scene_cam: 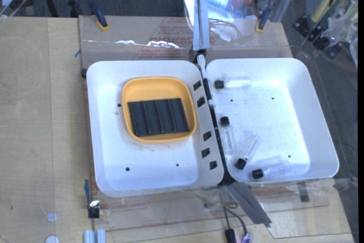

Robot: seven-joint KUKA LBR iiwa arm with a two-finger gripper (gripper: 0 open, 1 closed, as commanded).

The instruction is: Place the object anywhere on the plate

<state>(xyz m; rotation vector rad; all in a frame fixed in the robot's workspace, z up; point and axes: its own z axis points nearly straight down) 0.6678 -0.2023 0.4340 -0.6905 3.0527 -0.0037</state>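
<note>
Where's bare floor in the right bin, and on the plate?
Right white bin: centre and right side bare; four clear black-capped vials crowd its left edge and front. Yellow plate: the dark ridged block covers most, leaving a back strip.

Both bins, the left bin (108,139) and the right bin (296,122), were plain white with a few small black dots, and stood on a pale tan bench (34,122). The plate (159,87) was yellow-orange and bore a dark charcoal ribbed block (158,116). The vials (234,83) in the right bin were clear with black caps.
</note>
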